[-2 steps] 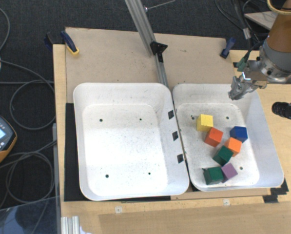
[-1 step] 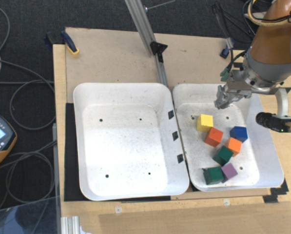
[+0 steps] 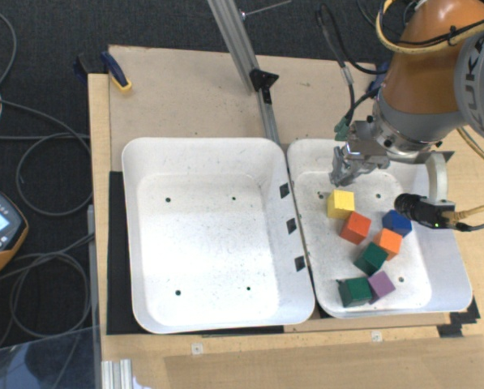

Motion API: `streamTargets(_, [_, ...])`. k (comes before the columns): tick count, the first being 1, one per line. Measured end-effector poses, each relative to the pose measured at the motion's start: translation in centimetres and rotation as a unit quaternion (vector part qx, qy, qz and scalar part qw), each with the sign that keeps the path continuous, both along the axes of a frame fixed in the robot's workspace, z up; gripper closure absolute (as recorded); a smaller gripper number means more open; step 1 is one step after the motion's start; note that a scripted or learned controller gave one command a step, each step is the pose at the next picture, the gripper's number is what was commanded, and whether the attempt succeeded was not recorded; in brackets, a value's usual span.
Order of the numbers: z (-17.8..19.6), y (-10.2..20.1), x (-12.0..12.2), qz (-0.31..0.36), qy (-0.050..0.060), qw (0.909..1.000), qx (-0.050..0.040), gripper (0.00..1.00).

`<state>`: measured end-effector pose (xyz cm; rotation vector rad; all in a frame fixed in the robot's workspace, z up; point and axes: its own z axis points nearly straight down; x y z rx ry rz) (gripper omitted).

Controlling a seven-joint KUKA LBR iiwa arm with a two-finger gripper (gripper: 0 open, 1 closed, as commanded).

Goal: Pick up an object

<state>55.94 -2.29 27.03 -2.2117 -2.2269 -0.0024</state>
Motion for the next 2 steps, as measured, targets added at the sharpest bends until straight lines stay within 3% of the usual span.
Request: streamTargets(2, [-3.0,10.2,-1.8,-0.001,0.002,1.0,-0.0003,1.0])
